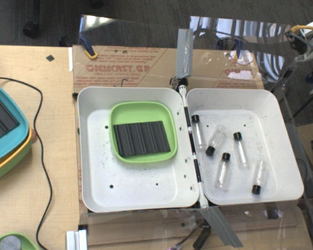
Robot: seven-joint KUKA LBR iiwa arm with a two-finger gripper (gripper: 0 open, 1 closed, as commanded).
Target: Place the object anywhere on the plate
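Observation:
A green square plate [146, 109] lies in the upper middle of the left white bin [135, 184]. A dark grey ribbed pad [141, 138] covers the plate's floor. The right white bin [274, 134] holds several clear tubes with black caps. One tube [197, 133] lies along that bin's left wall. Another tube [216, 138] lies just right of it, and a third [241, 151] sits near the middle. Two more tubes lie toward the front, one [222, 172] left of the other [257, 175].
Stacked teal and yellow containers [8, 134] stand on the wooden bench at far left, with a black cable [43, 155] trailing past them. Flattened cardboard [125, 66] and a clear plastic sheet [240, 35] stand behind the bins.

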